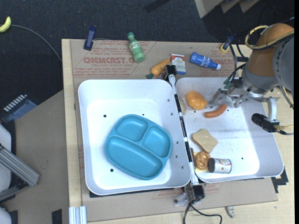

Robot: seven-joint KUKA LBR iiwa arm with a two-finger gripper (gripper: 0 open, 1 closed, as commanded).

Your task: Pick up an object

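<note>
hand: low in right bin, grip state unclear
sausage: just below-left of hand, touching or nearly

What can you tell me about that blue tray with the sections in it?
The blue tray is a smooth, plastic-looking plate with rounded corners and three compartments: two smaller ones and one long one. It lies flat, turned at an angle, on the floor of the left white bin, roughly centred towards the front. Nothing sits in it.
</note>
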